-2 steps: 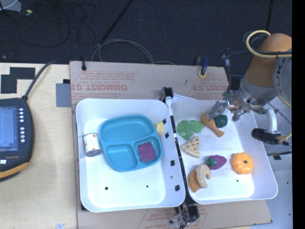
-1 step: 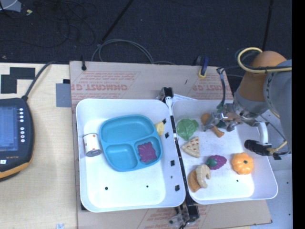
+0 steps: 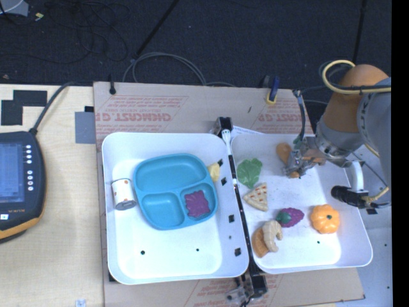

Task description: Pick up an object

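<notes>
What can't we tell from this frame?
- Pincer state, camera view: small and cluttered, too fine to read.
- Brown item beside the pincer: touching or apart is unclear, and what it is too.
- Yellow piece behind the blue tray: partly hidden by the tray rim and bin divider.
- Small can: label too small to read.
- Arm: cut off by the right edge.

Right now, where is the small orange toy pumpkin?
The small orange toy pumpkin lies in the right white bin, near its right wall, just right of the purple toy fruit.
</notes>
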`<state>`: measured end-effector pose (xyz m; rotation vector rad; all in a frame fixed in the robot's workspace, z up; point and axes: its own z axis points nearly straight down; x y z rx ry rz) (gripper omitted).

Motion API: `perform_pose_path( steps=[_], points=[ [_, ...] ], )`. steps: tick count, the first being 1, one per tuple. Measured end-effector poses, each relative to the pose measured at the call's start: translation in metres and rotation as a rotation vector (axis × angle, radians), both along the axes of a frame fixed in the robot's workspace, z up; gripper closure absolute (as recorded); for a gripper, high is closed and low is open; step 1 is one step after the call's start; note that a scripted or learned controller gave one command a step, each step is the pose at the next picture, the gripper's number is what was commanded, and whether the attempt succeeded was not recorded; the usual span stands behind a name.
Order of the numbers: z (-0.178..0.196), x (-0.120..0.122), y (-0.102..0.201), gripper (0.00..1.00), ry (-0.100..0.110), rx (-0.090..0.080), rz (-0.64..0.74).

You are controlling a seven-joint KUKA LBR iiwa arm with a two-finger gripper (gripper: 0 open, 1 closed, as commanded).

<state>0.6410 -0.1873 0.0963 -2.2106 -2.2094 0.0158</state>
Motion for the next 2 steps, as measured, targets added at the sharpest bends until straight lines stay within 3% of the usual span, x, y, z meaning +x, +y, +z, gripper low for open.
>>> perform_pose_path(
  steps=[1, 2],
  points=[
    [0.108, -0.05, 0.038, 1.0, -0.018, -0.002, 0.002],
    [0.132, -0.109, 0.113, 1.0, -0.012, 0.0, 0.005]
  ],
)
